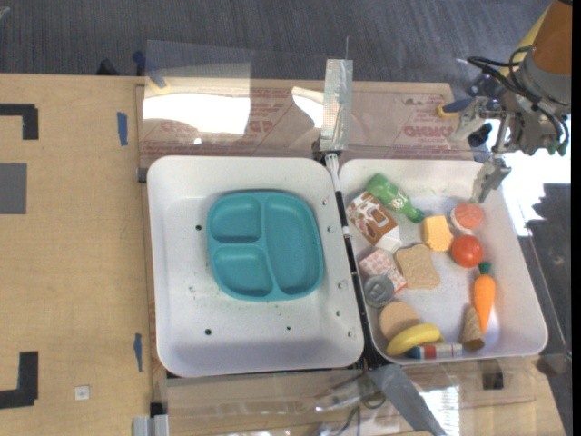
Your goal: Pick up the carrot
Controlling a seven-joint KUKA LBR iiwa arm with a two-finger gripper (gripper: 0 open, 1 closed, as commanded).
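The small orange toy carrot with a green top [485, 300] lies in my right-hand shallow white bin [534, 321], near its right wall and toward the front, its green end pointing to twelve o'clock. From my claw [490, 178] it sits at about six o'clock, well apart, with other toys between us: a pale pink round slice [468, 215] just below my fingertips and a red tomato-like ball [467, 250] under that, close above the carrot's green top. A brown cone-shaped piece [471, 328] lies just beside the carrot at seven o'clock.

My claw hangs over the bin's back right corner, at the one o'clock part of the bin. One grey finger [491, 176] shows, pointing down and a little tilted; whether my fingers are apart or together I cannot tell. Nothing shows between them. My wrist [508, 121] rises toward the upper right, cables around it, with the orange band [554, 39] above.

Elsewhere in that bin lie a yellow cheese-like block [437, 233], a slice of toast [418, 266], a green bottle-shaped toy [392, 195], a yellow banana [414, 337] and a tan round piece [398, 318].

The left white bin [172, 271] holds a teal plate with three compartments [266, 244]. Both bins rest on a light wooden bench [68, 243] with blue tape marks; dark grey carpet [227, 7] runs beyond at twelve o'clock.
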